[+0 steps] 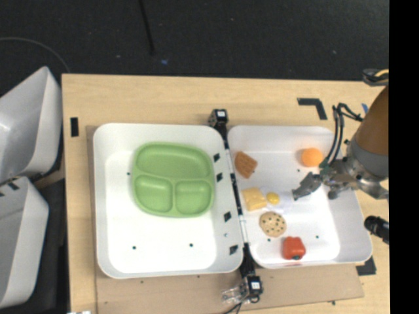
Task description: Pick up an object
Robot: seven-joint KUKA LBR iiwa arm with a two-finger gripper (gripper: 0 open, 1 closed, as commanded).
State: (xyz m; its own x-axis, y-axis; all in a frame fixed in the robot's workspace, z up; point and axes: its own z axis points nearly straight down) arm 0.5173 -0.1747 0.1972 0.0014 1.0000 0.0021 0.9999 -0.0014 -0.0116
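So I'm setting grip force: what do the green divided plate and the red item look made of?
The green divided plate looks like moulded plastic, matte: uniform colour, soft rounded compartment edges. The red item looks like smooth plastic toy food, slightly glossy, though it is too small to be sure.

arm [373, 136]: cut off at right | fingers [304, 190]: blurred, state unclear

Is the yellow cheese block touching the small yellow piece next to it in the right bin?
Cannot tell. In the camera view the cheese block and the small yellow piece lie edge to edge, with no plain gap or contact visible.
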